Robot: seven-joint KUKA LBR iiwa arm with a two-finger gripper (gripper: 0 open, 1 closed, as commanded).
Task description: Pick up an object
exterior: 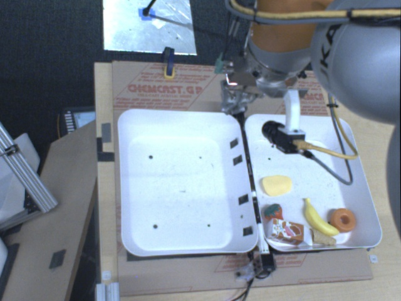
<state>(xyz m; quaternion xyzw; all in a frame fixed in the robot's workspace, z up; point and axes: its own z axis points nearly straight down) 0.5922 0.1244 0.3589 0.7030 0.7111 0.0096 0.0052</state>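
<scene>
Camera view: my gripper (234, 104) is hanging over the far end of the divide between the left bin (135, 127) and the right bin (363, 196). I cannot tell whether it is spread or closed, and I am seeing nothing in it. All objects are lying in the right bin, well nearer the camera than my gripper and to its right in frame. The pale yellow piece (276, 185) is lying closest. Beyond it are sitting a banana (315, 217), an orange ring (343, 219), a red-and-white packet (287, 231) and a small red item (272, 211).
</scene>
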